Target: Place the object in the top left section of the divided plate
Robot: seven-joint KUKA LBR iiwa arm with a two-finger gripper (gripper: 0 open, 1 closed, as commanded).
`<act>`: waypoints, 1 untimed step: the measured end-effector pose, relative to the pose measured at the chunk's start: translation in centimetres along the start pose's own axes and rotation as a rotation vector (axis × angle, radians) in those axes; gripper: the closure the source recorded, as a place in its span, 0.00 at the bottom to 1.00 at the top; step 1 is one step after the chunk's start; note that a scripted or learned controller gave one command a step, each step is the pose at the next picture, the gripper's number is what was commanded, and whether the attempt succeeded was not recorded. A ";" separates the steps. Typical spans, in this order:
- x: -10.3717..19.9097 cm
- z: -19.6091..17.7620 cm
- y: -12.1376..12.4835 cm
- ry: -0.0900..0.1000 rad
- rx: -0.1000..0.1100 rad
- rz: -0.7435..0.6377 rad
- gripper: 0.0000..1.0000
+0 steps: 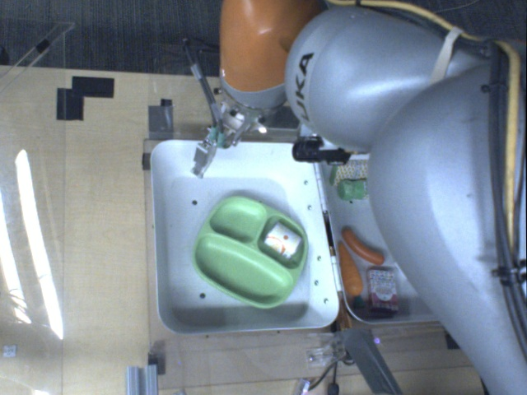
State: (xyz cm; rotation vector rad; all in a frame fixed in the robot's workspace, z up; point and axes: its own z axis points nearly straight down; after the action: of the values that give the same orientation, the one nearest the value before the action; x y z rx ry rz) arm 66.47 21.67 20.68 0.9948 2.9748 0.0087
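Pale wooden bench boards (90, 245) fill the left of the frame, with a dark carpet strip along the top. On the bench stand two shallow white bins side by side. The left white bin (177, 303) holds a green plastic divided plate (239, 266) with three sections, lying near the middle of the frame. In the plate's small section at its right side lies a small white object with a red mark (282, 242); the other two sections show only green. My grey arm with the orange band (259, 35) comes from the right and covers much of the right white bin (352, 307). My pincer (204, 159) is at the upper left corner of the left bin, well apart from the plate; it is thin and blurred, and I cannot tell if it is open or closed. In the right bin I see a green block (352, 190), two orange sausage-shaped pieces (356, 257) and a small dark packet (383, 290).
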 end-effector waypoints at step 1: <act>1.3 8.4 0.7 0.002 0.003 -0.089 0.00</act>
State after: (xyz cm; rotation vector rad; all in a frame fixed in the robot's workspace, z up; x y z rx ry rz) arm 65.90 23.03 12.31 0.8621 3.0190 0.0046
